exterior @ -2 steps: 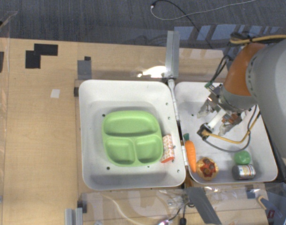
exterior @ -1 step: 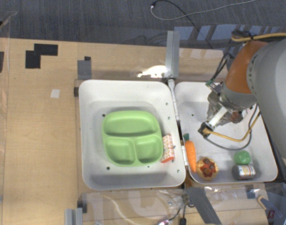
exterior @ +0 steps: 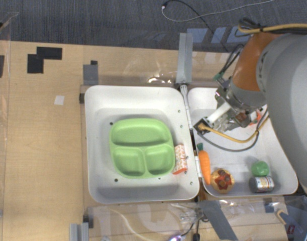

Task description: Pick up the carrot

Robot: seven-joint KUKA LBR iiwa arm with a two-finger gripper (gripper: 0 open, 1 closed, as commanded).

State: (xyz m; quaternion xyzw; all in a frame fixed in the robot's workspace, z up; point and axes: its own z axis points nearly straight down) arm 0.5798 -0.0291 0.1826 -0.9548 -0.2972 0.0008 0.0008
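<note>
**Carrot lying free in the right bin; hand apart from it**
Carrot: orange, smooth, tapered, lengthwise against the bin's left wall. Hand: up-picture from the carrot, partly masked by wrist and cables; open or closed cannot be told. Just right of the carrot: round red-and-orange piece, possibly toy food. Farther right: green ball-like thing, metal can. Left of the carrot, in the left bin: small pale packet, green three-compartment plastic plate.
</note>
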